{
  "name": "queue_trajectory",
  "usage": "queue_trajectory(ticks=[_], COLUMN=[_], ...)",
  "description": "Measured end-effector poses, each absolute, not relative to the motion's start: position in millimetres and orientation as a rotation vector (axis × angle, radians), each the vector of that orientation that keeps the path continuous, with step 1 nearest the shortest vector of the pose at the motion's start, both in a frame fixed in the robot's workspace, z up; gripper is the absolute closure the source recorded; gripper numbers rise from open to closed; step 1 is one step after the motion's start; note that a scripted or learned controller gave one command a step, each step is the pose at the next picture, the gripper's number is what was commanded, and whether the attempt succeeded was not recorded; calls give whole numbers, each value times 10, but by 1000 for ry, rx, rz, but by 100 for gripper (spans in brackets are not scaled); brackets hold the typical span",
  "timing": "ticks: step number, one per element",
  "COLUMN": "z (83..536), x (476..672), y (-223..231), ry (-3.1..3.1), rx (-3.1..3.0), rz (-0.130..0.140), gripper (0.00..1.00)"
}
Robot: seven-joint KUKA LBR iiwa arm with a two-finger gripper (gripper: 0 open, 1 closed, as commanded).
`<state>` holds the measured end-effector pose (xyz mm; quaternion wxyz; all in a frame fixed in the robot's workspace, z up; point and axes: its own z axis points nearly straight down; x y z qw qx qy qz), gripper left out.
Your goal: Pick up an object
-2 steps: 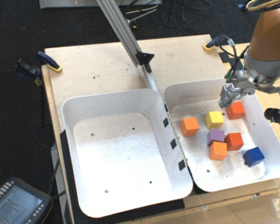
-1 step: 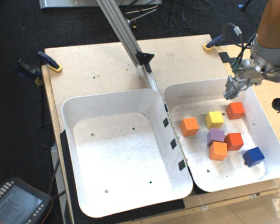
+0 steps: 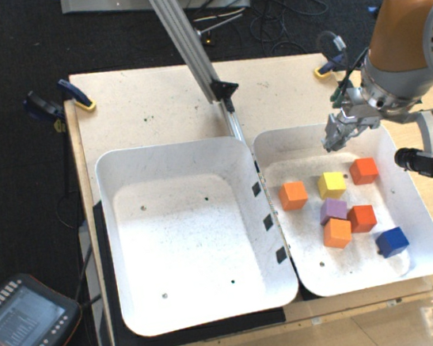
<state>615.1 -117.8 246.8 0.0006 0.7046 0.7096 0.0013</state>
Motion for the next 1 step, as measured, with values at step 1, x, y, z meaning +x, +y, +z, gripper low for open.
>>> queue_trajectory(ticks=[1], z=[2489], x=[6254], y=[-546], ry=[2231], rx=[2211], rz=[4], gripper=[100])
